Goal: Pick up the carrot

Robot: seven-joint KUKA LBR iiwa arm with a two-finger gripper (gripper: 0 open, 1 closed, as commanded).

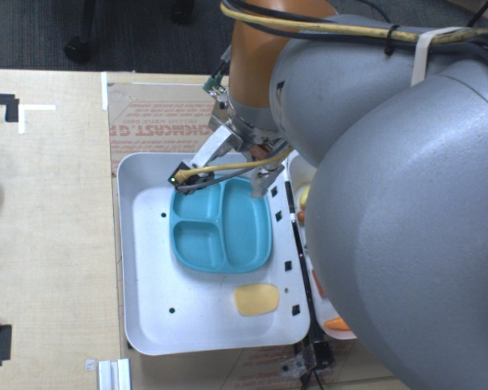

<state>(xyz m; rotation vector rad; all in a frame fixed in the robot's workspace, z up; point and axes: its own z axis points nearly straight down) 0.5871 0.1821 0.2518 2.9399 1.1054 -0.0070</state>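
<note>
An orange sliver that looks like the carrot (338, 325) peeks out from under the arm at the near end of the right bin (319, 305). The rest of it is hidden by the arm. My gripper (263, 175) hangs over the far right part of the left bin (146, 299), just above the far rim of a blue divided plate (224, 227). It is well away from the orange sliver. The big grey arm covers most of the right bin.
The blue plate lies in the middle of the left bin. A pale yellow flat piece (256, 299) lies near that bin's front right corner. A yellow thing (303, 195) shows at the right bin's left edge. The wooden bench (49, 242) stretches to the left.
</note>
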